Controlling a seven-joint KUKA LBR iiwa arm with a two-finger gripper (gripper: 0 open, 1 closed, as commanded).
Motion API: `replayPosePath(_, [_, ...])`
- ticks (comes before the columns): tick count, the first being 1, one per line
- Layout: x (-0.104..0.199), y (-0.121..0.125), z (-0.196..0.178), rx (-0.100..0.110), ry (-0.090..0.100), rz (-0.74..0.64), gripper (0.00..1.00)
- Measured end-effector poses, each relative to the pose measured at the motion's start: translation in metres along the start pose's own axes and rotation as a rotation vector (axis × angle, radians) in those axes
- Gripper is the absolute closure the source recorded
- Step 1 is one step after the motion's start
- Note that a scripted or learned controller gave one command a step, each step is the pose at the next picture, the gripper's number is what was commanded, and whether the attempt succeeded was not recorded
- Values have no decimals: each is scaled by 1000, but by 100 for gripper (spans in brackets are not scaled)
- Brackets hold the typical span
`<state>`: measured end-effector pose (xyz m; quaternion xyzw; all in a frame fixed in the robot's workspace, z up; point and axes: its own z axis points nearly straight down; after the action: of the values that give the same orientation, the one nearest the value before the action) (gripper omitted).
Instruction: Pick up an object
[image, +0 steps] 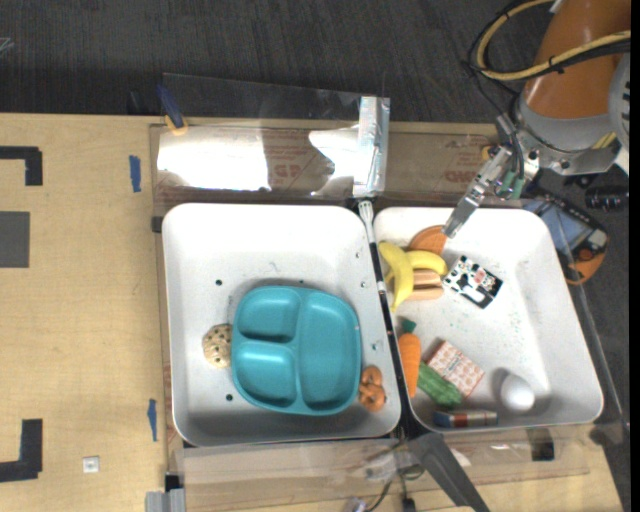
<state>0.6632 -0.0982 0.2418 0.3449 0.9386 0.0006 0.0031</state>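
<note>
1. At the right bin's (560, 300) twelve o'clock rim, the gripper (452, 224) hangs with fingers drawn nearly together, holding nothing.
2. Just below it, at six o'clock, lie the banana (405, 270) and an orange piece (430, 238), touching one another.
3. I'd worry that a descent here lands between the crowded toys and knocks them aside.
4. The fingertips blur against the white floor; the arm (575, 70) is cut off.

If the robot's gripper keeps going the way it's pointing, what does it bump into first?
Probably the orange round thing beside the banana. The gripper points down-left toward it, though height is hard to judge from above.
</note>
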Motion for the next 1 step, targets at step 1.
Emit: replayPosePath(1, [7,0,74,3,9,-156,0])
